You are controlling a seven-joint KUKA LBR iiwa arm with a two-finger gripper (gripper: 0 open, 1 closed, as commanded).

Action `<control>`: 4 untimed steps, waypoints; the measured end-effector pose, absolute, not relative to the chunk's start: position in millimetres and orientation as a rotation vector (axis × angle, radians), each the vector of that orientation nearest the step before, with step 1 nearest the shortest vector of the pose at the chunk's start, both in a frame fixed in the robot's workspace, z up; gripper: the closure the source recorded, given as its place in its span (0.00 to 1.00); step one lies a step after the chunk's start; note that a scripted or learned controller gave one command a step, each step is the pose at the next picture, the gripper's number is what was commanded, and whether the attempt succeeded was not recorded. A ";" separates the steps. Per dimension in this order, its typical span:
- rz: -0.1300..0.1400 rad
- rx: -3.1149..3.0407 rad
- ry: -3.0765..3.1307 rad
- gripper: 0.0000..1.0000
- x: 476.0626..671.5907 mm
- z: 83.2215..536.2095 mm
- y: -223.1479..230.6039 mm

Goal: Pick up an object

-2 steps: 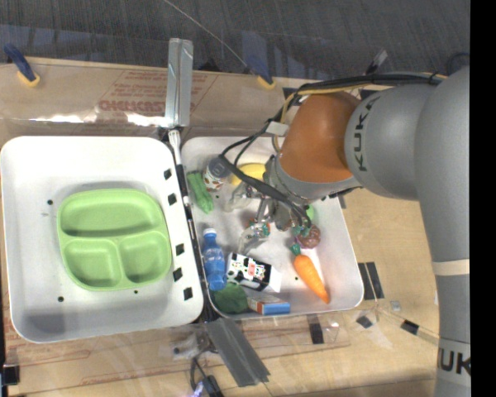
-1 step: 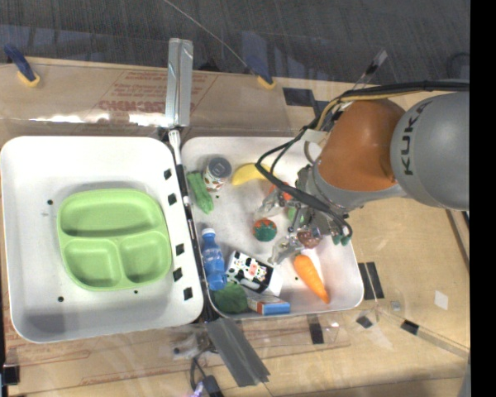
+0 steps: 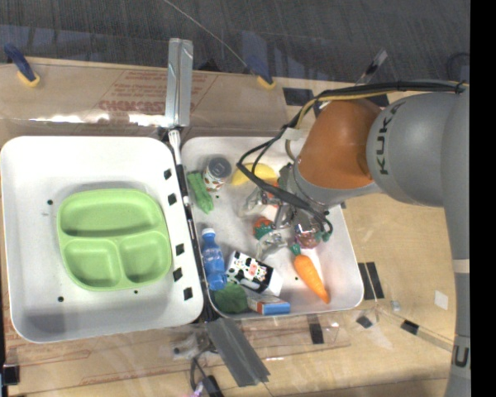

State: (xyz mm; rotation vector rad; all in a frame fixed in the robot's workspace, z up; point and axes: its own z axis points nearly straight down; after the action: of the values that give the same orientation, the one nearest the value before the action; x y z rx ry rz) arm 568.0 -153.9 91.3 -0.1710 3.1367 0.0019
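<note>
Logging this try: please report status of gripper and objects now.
Gripper low in right bin, grasp unclear. Carrot lies beside it. Cow-print box and bottle crowd close.

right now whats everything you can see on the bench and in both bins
white bins: 2, white, side by side on the bench
divided tray: 1, light green, left bin
carrot: 1, orange, right bin, near-right corner
bottle: 1, blue, right bin, along the left wall
cow-patterned box: 1, black and white, right bin, near edge
green item: 1, green, right bin, upper left
yellow item: 1, yellow, right bin, far side
arm: 1, grey with orange band, over right bin
gripper: 1, metallic, low over the right bin's middle
</note>
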 end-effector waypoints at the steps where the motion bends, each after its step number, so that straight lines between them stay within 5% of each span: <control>1: 0.002 -0.079 3.141 0.00 572.1 92.0 -123.7; 2: -0.006 -0.176 3.135 0.00 517.8 130.1 -210.9; 3: 0.000 -0.061 3.139 0.00 486.5 92.0 -208.6; 4: 0.004 -0.214 3.134 0.00 489.0 91.7 -132.1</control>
State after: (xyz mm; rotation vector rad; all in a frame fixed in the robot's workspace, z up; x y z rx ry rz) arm 489.0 -132.1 91.7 -0.2137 3.1339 0.0040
